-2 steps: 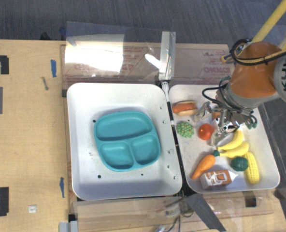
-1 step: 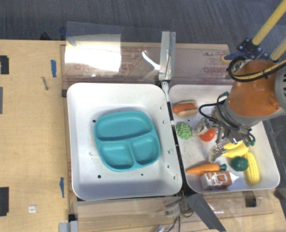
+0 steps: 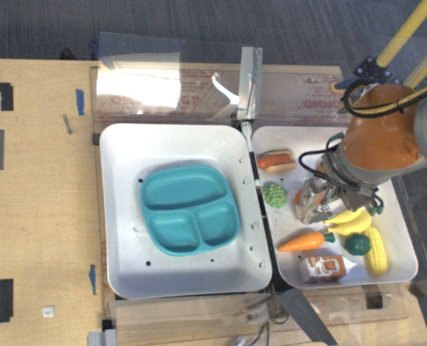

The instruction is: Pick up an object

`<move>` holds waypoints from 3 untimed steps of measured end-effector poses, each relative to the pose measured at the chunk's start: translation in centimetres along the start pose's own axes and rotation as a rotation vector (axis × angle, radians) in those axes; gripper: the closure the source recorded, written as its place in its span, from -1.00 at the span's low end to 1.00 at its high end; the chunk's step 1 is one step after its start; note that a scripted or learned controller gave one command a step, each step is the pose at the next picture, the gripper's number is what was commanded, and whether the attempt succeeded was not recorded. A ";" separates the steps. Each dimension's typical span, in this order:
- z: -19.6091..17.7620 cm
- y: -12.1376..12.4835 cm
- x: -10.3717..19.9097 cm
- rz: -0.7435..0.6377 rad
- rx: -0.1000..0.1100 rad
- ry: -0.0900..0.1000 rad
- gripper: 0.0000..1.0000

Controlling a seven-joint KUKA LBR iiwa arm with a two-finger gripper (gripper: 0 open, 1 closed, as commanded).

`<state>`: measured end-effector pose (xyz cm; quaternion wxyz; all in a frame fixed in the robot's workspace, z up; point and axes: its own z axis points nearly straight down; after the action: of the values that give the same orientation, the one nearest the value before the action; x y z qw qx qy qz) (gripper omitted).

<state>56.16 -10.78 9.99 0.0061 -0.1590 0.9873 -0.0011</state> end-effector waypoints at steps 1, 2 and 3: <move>0.9 2.3 4.0 0.134 0.002 -0.003 1.00; -5.9 -4.8 -5.0 0.160 0.002 0.000 1.00; -5.5 -4.6 -4.8 0.160 -0.002 0.006 -1.00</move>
<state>62.11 -13.66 15.59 0.0028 -0.0794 0.9968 0.0000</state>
